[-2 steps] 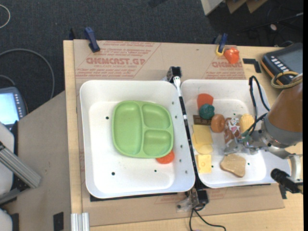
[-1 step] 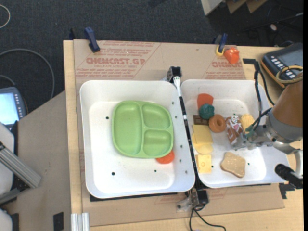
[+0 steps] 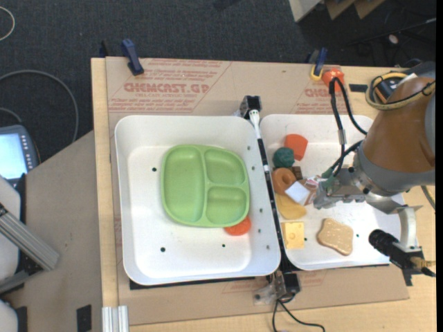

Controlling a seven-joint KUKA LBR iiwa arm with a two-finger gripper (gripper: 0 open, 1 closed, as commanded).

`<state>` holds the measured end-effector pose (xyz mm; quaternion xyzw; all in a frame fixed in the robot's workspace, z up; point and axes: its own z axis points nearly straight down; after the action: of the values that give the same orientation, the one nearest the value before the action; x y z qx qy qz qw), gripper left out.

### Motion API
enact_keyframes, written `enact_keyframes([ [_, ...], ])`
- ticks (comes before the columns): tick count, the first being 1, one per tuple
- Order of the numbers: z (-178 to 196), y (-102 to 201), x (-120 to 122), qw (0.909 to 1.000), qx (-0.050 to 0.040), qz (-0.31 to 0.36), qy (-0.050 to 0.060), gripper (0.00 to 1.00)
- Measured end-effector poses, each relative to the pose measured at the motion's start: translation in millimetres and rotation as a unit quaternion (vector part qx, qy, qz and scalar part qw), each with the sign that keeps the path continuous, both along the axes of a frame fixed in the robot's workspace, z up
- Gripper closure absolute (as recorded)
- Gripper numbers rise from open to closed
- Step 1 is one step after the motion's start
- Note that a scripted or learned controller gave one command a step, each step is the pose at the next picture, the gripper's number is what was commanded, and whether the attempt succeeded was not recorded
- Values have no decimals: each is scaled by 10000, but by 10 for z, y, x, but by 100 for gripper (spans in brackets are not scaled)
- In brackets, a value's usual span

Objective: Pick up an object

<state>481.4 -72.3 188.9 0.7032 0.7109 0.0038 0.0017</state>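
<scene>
The right bin (image 3: 360, 258) holds several small items. An orange-red piece (image 3: 297, 144) lies at its far left, with a dark green piece (image 3: 284, 158) just in front of it. Below these are a brown ring-shaped piece (image 3: 282, 180) and a white block (image 3: 297, 193) leaning against it. A yellow square (image 3: 294, 234) and a tan toast-shaped piece (image 3: 336, 236) lie near the front. My gripper (image 3: 322, 191) hangs low over the bin's middle, just right of the white block and above the toast piece. Nothing is visibly held in it.
The left bin (image 3: 131, 185) carries a green divided plate (image 3: 205, 185) with a small orange-red item (image 3: 238, 228) at its front right edge. A black divider rail (image 3: 263, 164) runs between the bins. The grey and orange arm (image 3: 401, 144) covers the right bin's right side.
</scene>
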Motion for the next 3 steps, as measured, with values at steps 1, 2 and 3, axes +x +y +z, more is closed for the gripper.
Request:
enact_keyframes([
  [1, -46, 1011, -23, 10000, 8, 3, 42, 100],
  [2, 1246, 2276, -14, 10000, 35, 39, -35, 100],
  [3, 3555, 2994, 111, 10000, 34, -16, -52, 100],
])
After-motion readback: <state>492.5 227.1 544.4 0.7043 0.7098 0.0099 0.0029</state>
